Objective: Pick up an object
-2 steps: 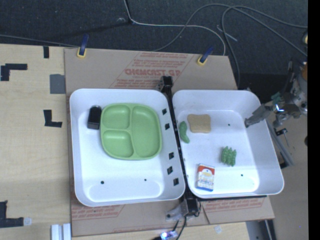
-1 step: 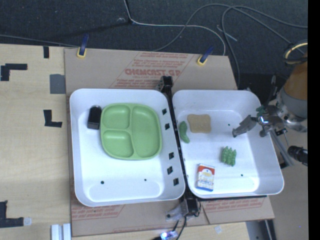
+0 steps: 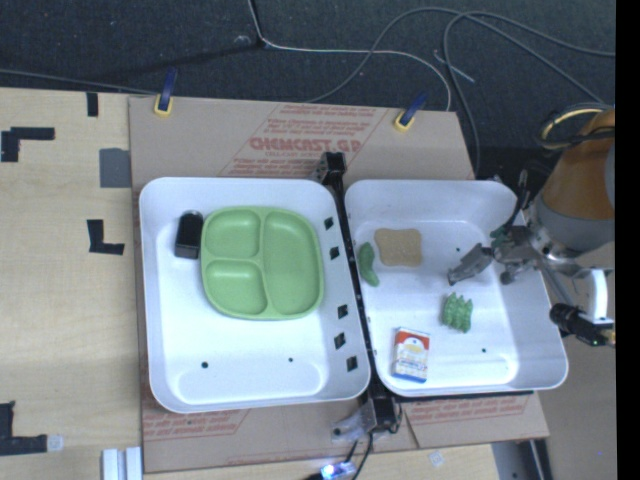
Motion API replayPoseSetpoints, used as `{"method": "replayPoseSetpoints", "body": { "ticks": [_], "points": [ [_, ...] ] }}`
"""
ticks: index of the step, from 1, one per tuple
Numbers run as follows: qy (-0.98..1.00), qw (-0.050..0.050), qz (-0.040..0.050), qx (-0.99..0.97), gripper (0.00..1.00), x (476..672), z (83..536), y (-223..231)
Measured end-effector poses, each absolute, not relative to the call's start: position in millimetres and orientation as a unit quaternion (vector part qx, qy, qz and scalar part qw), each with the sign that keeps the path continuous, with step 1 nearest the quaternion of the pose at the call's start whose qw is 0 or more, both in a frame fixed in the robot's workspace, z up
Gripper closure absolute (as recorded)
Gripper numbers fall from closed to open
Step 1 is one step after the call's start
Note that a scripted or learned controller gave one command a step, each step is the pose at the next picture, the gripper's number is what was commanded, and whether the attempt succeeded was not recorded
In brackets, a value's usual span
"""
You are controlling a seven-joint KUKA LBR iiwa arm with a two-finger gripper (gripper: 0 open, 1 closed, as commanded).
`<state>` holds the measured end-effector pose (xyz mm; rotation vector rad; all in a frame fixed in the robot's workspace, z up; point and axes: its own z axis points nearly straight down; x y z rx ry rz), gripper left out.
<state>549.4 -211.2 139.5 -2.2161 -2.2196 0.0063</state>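
In the right bin (image 3: pixel 500 200) lie a tan sponge-like square (image 3: pixel 398 247), a small green pod (image 3: pixel 367 264), a bumpy green toy (image 3: pixel 457 311) and a small red-and-white carton (image 3: pixel 411 354). My gripper (image 3: pixel 478 261) hangs over the right side of this bin, pointing left. It sits just above and to the right of the bumpy green toy. Nothing shows between its fingers, which appear spread apart.
The left bin (image 3: pixel 165 298) holds a green divided plate (image 3: pixel 263 262) and a small black block (image 3: pixel 188 234) beside it. A row of black clips (image 3: pixel 343 268) marks the seam between the bins. Cables (image 3: pixel 420 28) run across the dark surface behind.
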Motion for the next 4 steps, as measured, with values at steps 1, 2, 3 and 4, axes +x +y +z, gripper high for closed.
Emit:
{"method": "replayPoseSetpoints", "body": {
  "ticks": [1,2,3,4],
  "points": [
    [-0.708,0.000,0.0011,-0.706,0.00,549.2,86.4,-210.4],
    [-0.708,-0.001,0.0003,-0.706,1.00,550.3,100.1,-210.6],
    [-0.708,-0.002,-0.0010,-0.706,1.00,560.1,158.4,-209.0],
    [-0.708,-0.001,-0.0011,-0.706,1.00,557.6,202.8,-203.7]
  ]
}}
